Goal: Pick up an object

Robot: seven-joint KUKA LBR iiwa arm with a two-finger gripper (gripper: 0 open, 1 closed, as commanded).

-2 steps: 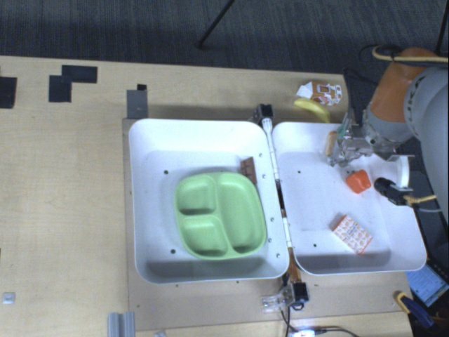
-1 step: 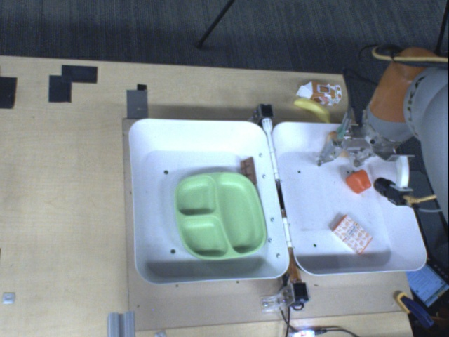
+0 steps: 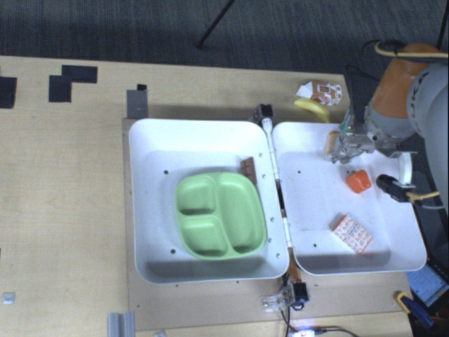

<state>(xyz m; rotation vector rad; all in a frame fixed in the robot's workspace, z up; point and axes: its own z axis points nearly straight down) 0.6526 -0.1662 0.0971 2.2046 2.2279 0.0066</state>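
My gripper (image 3: 343, 152) hangs over the far part of the right bin (image 3: 309, 258), reaching in from the right. A small tan object (image 3: 331, 142) lies just to its left, close to or touching it. An orange object (image 3: 358, 181) sits a little nearer the front than the gripper, apart from it. A red-and-white patterned packet (image 3: 351, 232) lies toward the bin's front. In the left bin (image 3: 151, 209) rests a green divided plate (image 3: 219, 214), with a small brown item (image 3: 247, 166) at its far edge.
A yellow banana (image 3: 311, 107) and a printed packet (image 3: 323, 91) lie on the bench behind the right bin. A black divider rail (image 3: 276, 181) runs between the two bins. Dark blocks (image 3: 70, 83) sit at the bench's far left.
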